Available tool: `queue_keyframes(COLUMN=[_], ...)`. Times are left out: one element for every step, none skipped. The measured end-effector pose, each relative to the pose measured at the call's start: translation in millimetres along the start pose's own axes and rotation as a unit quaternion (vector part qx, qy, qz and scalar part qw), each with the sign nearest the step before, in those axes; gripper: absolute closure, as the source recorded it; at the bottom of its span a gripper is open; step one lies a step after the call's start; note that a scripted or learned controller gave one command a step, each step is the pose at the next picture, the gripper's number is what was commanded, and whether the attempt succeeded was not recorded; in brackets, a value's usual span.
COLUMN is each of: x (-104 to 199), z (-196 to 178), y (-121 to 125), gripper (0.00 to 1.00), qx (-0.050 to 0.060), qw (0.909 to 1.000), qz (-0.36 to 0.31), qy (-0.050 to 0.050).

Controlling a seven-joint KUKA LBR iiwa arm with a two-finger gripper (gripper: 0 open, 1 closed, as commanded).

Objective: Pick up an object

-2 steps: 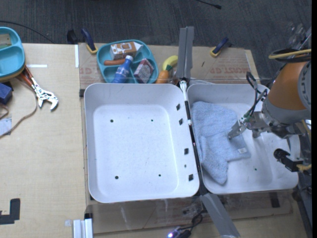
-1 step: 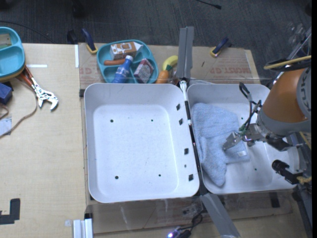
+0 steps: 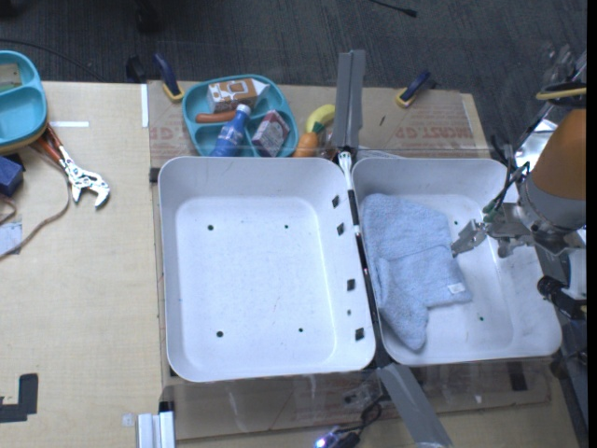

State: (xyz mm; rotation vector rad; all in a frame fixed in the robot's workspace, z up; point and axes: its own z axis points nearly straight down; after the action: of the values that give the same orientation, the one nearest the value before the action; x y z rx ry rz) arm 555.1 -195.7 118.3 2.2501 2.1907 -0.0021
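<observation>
A light blue-grey towel (image 3: 406, 264) lies crumpled in the left half of the right bin (image 3: 522, 339), reaching from near the back wall almost to the front wall. My gripper (image 3: 469, 238) comes in from the right and hangs low over the right bin, just off the towel's right edge. Nothing shows held in it. The grey arm with its orange band (image 3: 567, 161) rises behind it at the right edge of the view.
The left bin (image 3: 252, 278) sits beside the right one, with a metal divider (image 3: 350, 101) between them at the back. Behind the bins are a teal tray (image 3: 238, 115) of toy food and a banana (image 3: 320, 117). A wrench (image 3: 79, 180) lies on the bench at left.
</observation>
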Motion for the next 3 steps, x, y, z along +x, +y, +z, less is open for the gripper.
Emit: queue_keyframes(x=[-14, -18, 27], z=[27, -49, 27], y=[-44, -77, -79], gripper=[0.0, 0.0, 0.0], qx=[0.003, 0.001, 0.001], qw=[0.9993, 0.9892, 0.9869], qz=[0.037, 0.146, 0.162], qy=[0.006, 0.0, 0.001])
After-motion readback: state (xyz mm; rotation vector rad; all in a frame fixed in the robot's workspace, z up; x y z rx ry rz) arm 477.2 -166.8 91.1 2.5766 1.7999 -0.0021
